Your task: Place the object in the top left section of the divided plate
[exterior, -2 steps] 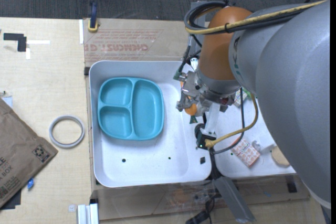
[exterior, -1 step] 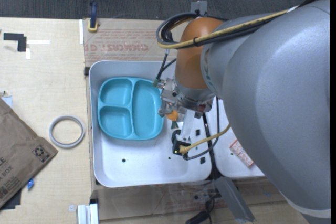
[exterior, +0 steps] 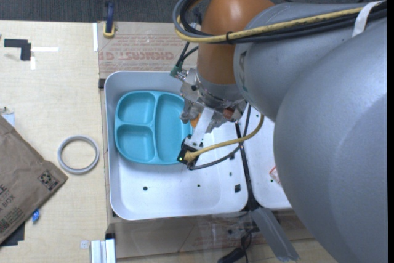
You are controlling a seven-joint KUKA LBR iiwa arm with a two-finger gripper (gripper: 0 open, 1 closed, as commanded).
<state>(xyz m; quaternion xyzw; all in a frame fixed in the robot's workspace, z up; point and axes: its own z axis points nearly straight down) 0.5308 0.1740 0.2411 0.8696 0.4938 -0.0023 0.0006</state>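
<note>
— Over the right rim of the divided plate (exterior: pixel 148 158), that is where my gripper (exterior: pixel 192 111) hangs, inside the white bin (exterior: pixel 117 194) on the view's left.

— Holding the object?

— I cannot tell. My own wrist (exterior: pixel 215 86) hides the tip from the camera, so I cannot say whether the gripper is spread or pinching anything. The object is hidden too. If I have it, it is under there.

— And the target?

— The top left section (exterior: pixel 136 106) lies toward the view's left of me and a touch toward the top, with the big right-hand section (exterior: pixel 169 126) between us. It is bare teal, and so is the bottom left section (exterior: pixel 136 145).

— So which way?

— Across, I judge: leftward in the view over the right-hand section, whose long axis runs top to bottom, then past the ridge that divides it from the target. Stopping early would drop the object into the wrong section, and drifting low would land it in the bottom left section.
</note>
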